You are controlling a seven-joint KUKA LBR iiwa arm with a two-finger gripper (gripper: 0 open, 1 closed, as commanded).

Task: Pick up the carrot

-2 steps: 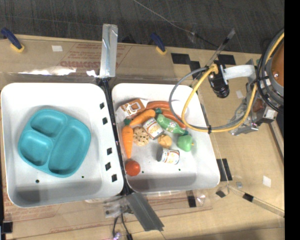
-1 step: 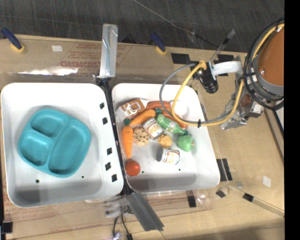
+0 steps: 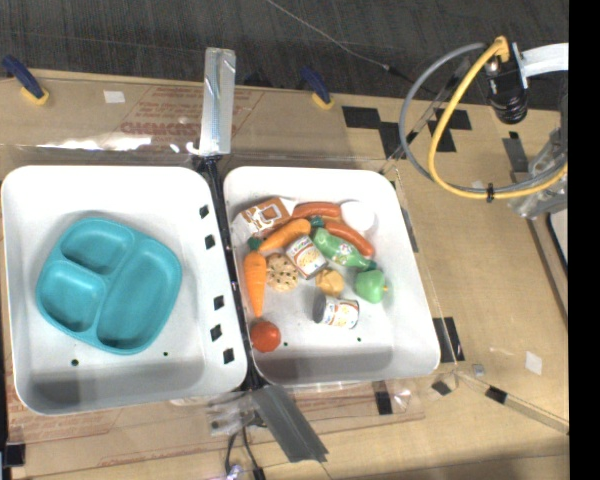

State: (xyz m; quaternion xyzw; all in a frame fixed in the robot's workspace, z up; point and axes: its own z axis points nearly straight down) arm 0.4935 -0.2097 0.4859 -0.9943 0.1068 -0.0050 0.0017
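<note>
The carrot [image 3: 254, 282] is a long orange piece lying lengthwise against the left wall of the right bin [image 3: 412, 298], its thin end pointing toward the front. A red tomato [image 3: 265, 336] sits just past that end. A cookie [image 3: 281, 274] touches the carrot's right side. A second, shorter orange piece [image 3: 285, 234] lies slantwise just behind it, among the other toy food.
Packed in the right bin are two small cans [image 3: 340, 313], a green pepper [image 3: 371, 285], red sausages [image 3: 317, 209] and a brown box [image 3: 263, 214]. The left bin [image 3: 20, 368] holds a teal divided plate [image 3: 108, 283]. Grey and yellow cables [image 3: 460, 118] loop at the upper right.
</note>
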